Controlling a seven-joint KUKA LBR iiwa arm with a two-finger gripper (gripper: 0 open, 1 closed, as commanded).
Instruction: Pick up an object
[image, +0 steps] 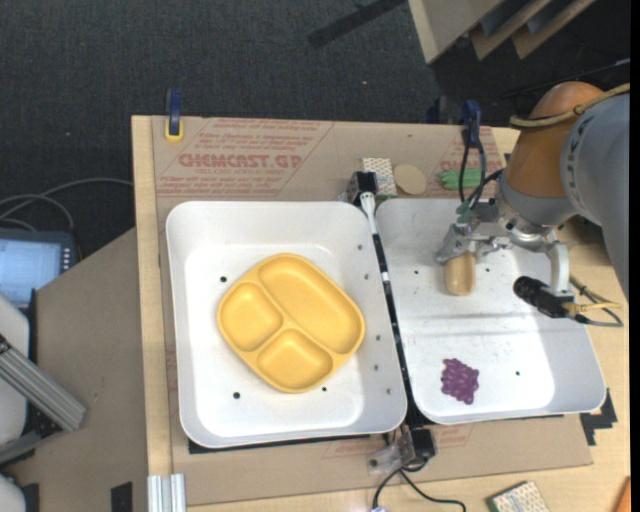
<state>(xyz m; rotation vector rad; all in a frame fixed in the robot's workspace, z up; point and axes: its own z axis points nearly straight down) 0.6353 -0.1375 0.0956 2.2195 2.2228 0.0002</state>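
Note:
A tan, stubby cylinder (458, 276) stands in the right bin (560, 390), near its back half. My gripper (468, 250) hangs right over the top end of this cylinder, touching it or nearly so. A small purple bunch of grapes (460, 380) lies nearer the front of the same bin, well apart from the gripper. In the left bin (190, 300) rests a yellow divided plate (290, 320) with three compartments.
Behind the bins, on the brown board, sit a round tan disc (410, 180) and a green item (455, 181). The arm's grey and orange body (560, 150) looms over the right bin's back right corner. The ridge between the bins (385, 290) runs close to the gripper's left.

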